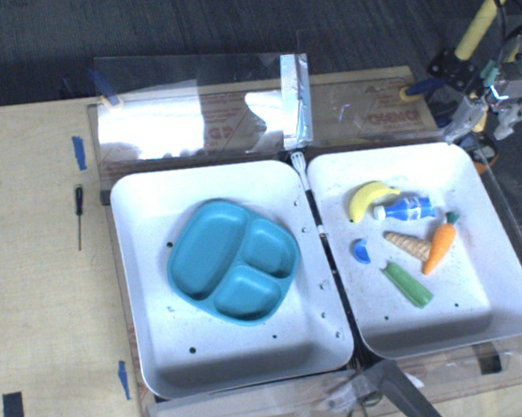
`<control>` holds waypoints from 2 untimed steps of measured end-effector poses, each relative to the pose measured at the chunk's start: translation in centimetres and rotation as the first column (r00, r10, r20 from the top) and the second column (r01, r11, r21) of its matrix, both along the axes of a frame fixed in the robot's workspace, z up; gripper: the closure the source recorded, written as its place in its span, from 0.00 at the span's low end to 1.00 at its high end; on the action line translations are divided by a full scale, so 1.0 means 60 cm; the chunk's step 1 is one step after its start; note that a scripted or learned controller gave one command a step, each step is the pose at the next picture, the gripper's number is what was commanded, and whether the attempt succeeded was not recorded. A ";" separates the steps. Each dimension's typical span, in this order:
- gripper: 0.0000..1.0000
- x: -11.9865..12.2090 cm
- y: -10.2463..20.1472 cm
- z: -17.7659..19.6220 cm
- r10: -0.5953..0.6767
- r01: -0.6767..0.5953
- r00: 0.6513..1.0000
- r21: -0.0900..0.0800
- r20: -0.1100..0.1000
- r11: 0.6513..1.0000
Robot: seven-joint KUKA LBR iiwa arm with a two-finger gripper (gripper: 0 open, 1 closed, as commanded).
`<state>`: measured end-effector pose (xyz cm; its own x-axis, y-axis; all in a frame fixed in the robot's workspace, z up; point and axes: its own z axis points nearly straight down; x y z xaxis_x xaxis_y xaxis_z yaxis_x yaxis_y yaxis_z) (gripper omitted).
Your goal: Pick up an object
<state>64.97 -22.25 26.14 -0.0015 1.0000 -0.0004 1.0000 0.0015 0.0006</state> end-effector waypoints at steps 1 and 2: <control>0.00 -0.101 0.004 -0.201 0.030 -0.030 1.000 0.005 -0.006 1.000; 0.00 -0.146 0.042 -0.291 0.075 -0.075 0.997 -0.001 0.004 0.997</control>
